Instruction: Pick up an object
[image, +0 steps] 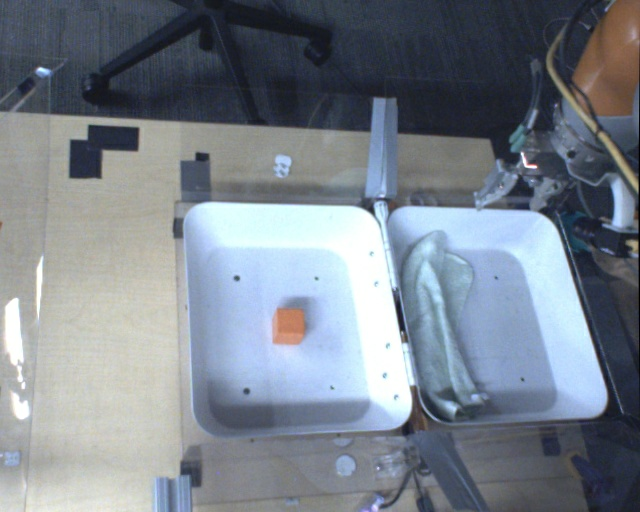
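Above the far right corner of the right bin (560, 230), the gripper (510, 180) hangs with nothing between its fingers; they look spread apart, tips pointing down toward the rim. You are at the start of the job: nothing is lifted, and the approach has not begun.

Two candidates. The grey cloth (440, 320) lies crumpled in a long fold just below and to the left of the gripper, against the wall that the right bin shares with the left bin (210, 240). The orange block (289, 326) sits well apart from the gripper, across that wall, near the middle of the left bin's floor, with open floor on every side.

My reading: the cloth is the shorter reach, but soft folds may slip out of a pinch. The block asks you to carry the arm over the divider, centre above it, then drop straight down and close.

The bins rest on a pale wood bench (90, 330). Beyond it you have dark carpet and the black legs of a chair base (200, 40).
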